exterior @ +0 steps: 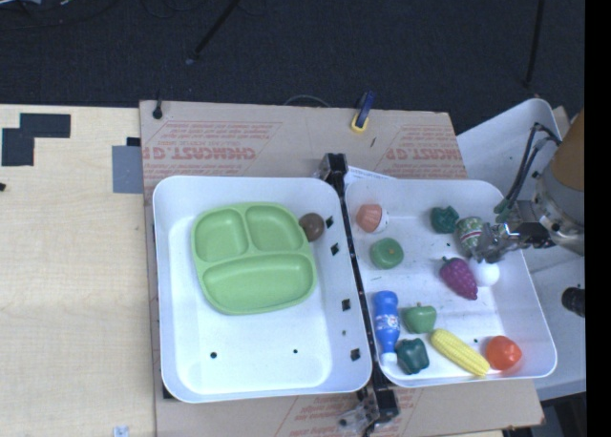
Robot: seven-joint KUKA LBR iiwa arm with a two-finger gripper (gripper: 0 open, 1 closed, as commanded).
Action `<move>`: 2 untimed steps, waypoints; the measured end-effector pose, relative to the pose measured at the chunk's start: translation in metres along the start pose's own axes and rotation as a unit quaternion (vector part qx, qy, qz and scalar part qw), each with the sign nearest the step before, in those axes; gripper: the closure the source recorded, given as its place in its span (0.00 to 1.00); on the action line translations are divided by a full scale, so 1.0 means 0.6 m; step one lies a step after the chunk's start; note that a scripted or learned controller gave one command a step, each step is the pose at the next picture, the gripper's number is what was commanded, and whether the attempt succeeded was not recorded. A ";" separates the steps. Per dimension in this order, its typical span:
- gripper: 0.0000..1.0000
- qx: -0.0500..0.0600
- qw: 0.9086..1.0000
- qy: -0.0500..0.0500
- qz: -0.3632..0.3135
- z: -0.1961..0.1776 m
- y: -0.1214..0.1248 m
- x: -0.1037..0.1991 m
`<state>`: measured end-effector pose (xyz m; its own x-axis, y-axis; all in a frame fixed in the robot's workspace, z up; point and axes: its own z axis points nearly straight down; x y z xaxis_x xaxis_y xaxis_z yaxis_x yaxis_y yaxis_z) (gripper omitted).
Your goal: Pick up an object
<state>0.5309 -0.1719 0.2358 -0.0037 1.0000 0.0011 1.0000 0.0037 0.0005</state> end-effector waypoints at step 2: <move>1.00 0.001 1.000 0.000 0.000 0.036 0.106 0.135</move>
